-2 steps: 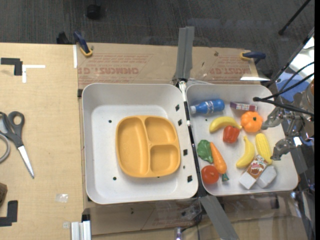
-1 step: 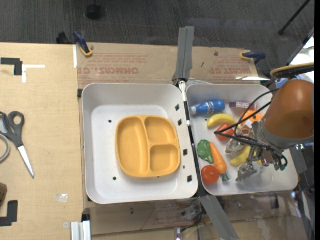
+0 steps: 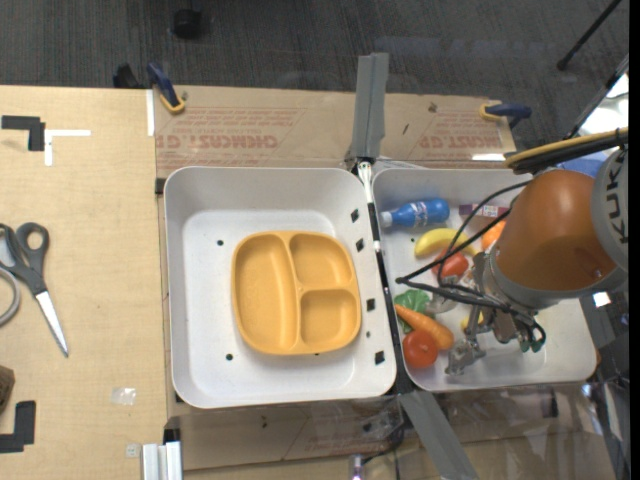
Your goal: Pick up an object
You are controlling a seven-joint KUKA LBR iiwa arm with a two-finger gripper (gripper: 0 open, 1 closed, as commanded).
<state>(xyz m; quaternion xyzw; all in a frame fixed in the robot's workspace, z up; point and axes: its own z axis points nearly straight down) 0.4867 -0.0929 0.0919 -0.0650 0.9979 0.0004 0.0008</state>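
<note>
Bench: I saw the wooden bench (image 3: pixel 80 268) stretching away to the left of the left bin, with cardboard under both bins.
Left bin: the left bin (image 3: pixel 200 218) served as my landmark; it was white and shallow, and it touched the right bin along its right wall.
Right bin: the right bin (image 3: pixel 570 353) sat just right of the left bin, crowded with toy food.
Arm: the arm (image 3: pixel 555 233), its orange band uppermost, hung over the right bin, well right of the left bin.
Plate: a yellow three-compartment plate (image 3: pixel 296 292) lay flat in the middle of the left bin.
Scissors: grey-handled scissors (image 3: pixel 38 278) lay on the bench, well left of the left bin.
Gripper: the gripper (image 3: pixel 468 346) was low in the right bin's near half; I could not tell whether its fingers were apart or together, or on anything.
Bottle: a blue bottle (image 3: pixel 415 213) lay on its side just beyond the left bin's right wall, toward the far end.
Banana: a toy banana (image 3: pixel 438 240) lay just nearer than the bottle.
Carrot: a toy carrot (image 3: pixel 418 319) lay close to the left bin's right wall.
Tomato: a red tomato (image 3: pixel 421 349) sat just nearer than the carrot, beside the gripper.
</note>
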